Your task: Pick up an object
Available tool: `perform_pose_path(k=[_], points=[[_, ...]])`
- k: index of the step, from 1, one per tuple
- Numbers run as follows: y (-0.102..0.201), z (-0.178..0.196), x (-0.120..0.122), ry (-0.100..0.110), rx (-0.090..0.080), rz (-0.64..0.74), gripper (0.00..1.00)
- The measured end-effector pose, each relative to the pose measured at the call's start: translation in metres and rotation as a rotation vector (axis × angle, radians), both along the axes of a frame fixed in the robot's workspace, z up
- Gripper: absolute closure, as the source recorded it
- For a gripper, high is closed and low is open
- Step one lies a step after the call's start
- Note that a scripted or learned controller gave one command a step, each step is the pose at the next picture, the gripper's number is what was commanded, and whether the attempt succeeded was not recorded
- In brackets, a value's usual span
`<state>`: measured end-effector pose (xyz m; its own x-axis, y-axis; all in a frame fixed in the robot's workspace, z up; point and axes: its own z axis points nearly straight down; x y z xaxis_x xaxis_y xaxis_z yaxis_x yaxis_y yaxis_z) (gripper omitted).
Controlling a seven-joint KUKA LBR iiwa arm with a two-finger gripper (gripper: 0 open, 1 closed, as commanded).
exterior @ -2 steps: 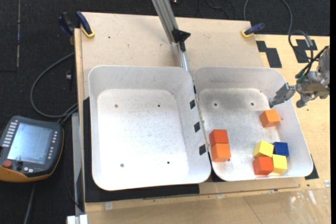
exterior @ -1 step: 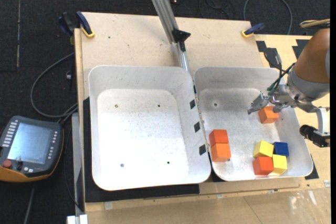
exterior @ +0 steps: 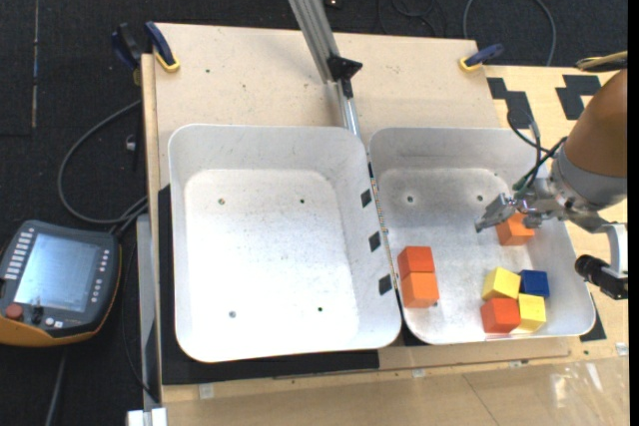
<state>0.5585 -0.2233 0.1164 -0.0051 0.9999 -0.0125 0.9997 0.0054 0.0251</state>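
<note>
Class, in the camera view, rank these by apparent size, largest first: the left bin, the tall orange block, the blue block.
1. Left bin
2. Tall orange block
3. Blue block, partly hidden by neighbouring blocks.

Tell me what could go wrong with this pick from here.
The small orange block under the gripper sits close to the right white bin's far right wall, so a finger may hit the wall. A loose grasp could also drop it onto the yellow, blue and orange-red cube cluster nearby.
</note>
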Motion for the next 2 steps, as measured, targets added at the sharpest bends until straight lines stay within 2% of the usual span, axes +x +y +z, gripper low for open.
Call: perform_pose_path(k=[1,2], points=[[0.0,0.0,-0.001,-0.001,0.001,-0.002,0.0],[0.007,0.106,0.06,0.013,0.008,0.0,0.0]])
